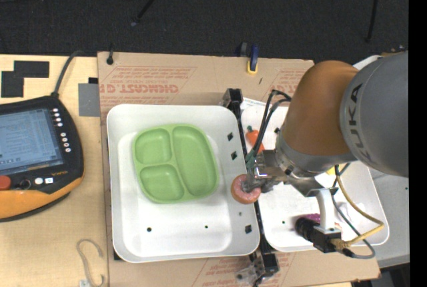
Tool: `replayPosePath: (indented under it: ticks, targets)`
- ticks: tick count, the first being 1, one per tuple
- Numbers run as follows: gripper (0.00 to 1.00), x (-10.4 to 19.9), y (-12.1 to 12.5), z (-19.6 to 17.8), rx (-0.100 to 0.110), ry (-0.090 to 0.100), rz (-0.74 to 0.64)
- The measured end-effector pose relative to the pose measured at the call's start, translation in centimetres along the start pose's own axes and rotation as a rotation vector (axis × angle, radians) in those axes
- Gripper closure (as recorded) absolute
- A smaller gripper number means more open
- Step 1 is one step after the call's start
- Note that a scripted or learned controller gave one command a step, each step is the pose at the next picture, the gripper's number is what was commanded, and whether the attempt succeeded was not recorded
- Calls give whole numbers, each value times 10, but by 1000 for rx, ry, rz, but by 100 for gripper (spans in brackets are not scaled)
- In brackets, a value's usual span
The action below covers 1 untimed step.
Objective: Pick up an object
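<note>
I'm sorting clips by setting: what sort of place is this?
Probably a robotics lab bench: a grey industrial arm over two white bins, a teach pendant beside them, cables on dark carpet behind.

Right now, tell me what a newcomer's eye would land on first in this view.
The big grey arm with its orange band looms over the right bin, reaching in from the right. In the left bin lies a bright green divided tray. At the divide between the bins, the gripper sits right over a small pinkish ring-shaped object; whether it grips it is unclear.
</note>
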<state>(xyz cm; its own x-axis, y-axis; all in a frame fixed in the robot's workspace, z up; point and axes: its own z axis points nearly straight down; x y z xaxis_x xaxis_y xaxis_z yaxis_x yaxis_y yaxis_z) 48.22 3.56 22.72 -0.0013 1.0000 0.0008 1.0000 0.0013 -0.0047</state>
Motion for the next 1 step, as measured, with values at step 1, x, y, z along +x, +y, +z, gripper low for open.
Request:
replayPosePath:
  ticks: [1]
  targets:
    - [100, 13, 4, -6, -1, 0, 2]
